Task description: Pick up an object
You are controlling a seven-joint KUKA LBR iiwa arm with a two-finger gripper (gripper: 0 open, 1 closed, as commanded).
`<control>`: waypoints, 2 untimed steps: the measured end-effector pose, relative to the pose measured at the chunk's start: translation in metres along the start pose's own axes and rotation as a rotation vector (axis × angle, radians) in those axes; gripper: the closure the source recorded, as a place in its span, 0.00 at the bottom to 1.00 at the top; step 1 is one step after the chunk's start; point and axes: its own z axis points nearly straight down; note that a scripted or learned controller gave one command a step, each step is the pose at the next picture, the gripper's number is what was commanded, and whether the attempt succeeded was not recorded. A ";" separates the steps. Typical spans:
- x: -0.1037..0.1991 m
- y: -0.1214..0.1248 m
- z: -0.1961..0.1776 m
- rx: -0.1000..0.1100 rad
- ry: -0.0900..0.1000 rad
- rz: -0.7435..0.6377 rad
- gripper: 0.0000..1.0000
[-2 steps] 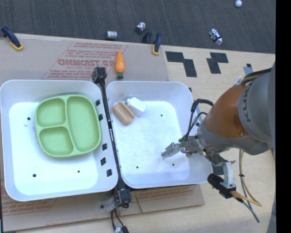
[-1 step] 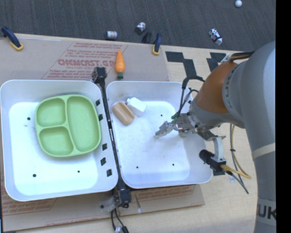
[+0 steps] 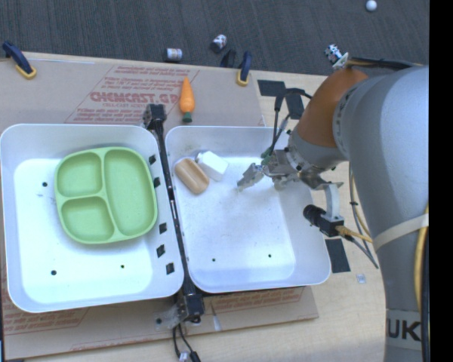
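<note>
Risk first: could easily nip at bare floor and come up with nothing; pincer (image 3: 251,178) hanging over open white bottom of the right bin (image 3: 241,266), with both candidates off toward that bin's far-left corner, so a straight drop from here looks likely to miss altogether. Could also go wrong by clipping rather than catching; tan bread-like piece (image 3: 191,176) and white block (image 3: 212,164) lying touching or very nearly so, hence a descent between them liable to shove one aside, or to pinch both badly and lose them on the lift. Rounded tan piece lying slantwise; looks prone to roll or squirt out if caught near an end. Another hazard: black divider (image 3: 166,194) running between the two bins, just beside the tan piece; little room on that side for a finger, and a scrape there probable if the approach overshoots leftward.

State of the pincer: tips seem slightly apart, nothing between them; too small and dark to be firm about, so cannot tell for certain.

Now positions: tan piece near the right bin's far-left corner, close to the divider edge; white block just beyond it toward the far edge, a touch nearer the middle; pincer near both yet clearly apart, further along toward the bin's right edge, tips pointing their way. Green sectioned plate (image 3: 106,194) sitting in the left bin (image 3: 30,277), well apart; orange carrot-like toy (image 3: 186,96) out on the cardboard (image 3: 75,89) beyond the bins' far edges, not in play.
</note>
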 end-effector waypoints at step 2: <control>0.000 -0.025 0.000 0.001 0.000 0.001 0.00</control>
